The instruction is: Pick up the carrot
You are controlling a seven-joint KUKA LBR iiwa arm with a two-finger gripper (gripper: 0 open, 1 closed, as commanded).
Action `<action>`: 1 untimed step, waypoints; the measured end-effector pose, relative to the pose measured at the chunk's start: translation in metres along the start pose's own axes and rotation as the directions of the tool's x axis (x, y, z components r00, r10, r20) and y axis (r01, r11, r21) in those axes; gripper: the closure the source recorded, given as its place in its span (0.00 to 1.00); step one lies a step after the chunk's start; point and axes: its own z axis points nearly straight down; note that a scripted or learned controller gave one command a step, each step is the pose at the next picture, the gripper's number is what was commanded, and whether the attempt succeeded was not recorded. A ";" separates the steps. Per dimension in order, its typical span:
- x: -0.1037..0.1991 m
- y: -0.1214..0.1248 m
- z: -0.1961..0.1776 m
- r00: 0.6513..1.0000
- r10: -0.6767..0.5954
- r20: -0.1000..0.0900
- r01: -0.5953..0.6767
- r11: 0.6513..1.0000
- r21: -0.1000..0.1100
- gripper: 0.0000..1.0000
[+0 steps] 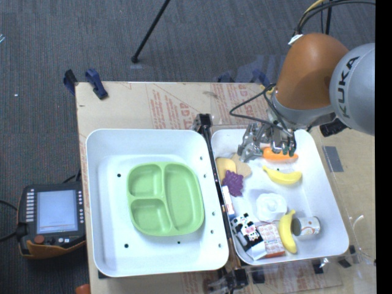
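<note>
Orange plastic carrot (280,156) sits at the far end of the right white bin (327,188), directly under the tool (269,144). I see the tool's metal fingers (250,144) just above and beside it, but I cannot tell whether they are spread or pinching the carrot. Yellow banana (283,176) lies just in front of the carrot. Purple grape bunch (233,182) is to its left, near the bin divider. White round lidded cup (270,205), a second yellow banana (288,231) and small cartons (260,237) sit at the near end. Left white bin (104,225) holds a green divided plate (165,198). Cardboard-topped surface (153,103) carries both bins.
</note>
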 end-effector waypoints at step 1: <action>-0.007 -0.067 0.064 0.994 0.106 -0.018 -0.106 0.994 0.005 0.00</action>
